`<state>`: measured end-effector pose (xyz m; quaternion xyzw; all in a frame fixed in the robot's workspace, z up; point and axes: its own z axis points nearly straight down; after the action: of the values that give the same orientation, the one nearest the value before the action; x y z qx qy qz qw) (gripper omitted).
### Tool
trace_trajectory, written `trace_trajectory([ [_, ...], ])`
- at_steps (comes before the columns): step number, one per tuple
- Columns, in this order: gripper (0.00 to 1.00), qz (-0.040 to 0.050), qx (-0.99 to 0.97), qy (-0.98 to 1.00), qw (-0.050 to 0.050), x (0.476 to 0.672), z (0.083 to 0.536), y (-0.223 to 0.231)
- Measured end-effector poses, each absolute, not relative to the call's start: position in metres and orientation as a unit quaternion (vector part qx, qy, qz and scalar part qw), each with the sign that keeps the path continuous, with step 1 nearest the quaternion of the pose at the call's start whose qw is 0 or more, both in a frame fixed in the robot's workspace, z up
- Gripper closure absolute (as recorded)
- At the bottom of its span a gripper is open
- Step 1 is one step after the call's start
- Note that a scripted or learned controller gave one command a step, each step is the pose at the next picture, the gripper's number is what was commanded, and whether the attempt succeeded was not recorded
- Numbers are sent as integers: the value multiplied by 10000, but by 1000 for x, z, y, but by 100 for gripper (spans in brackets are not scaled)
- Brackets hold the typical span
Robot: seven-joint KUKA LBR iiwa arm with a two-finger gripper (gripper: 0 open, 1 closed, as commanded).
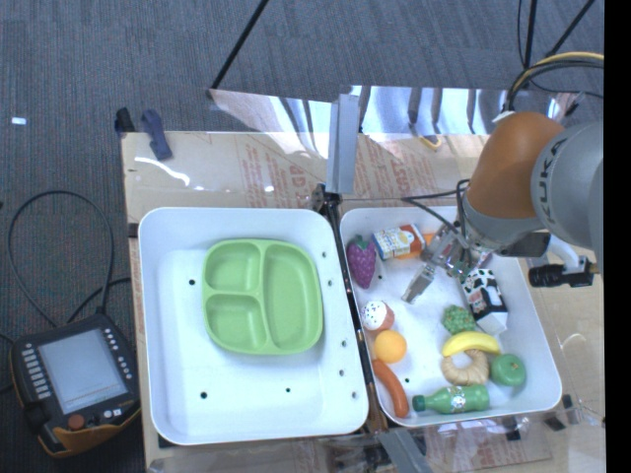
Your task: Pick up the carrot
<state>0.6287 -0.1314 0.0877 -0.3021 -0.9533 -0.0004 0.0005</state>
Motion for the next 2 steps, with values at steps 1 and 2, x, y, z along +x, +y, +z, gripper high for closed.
trace_trajectory([
  [1,0,2,-3086,-9512,21,624,90,-141],
  [2,0,-4,-3264,-9452,19,578,204,-198],
])
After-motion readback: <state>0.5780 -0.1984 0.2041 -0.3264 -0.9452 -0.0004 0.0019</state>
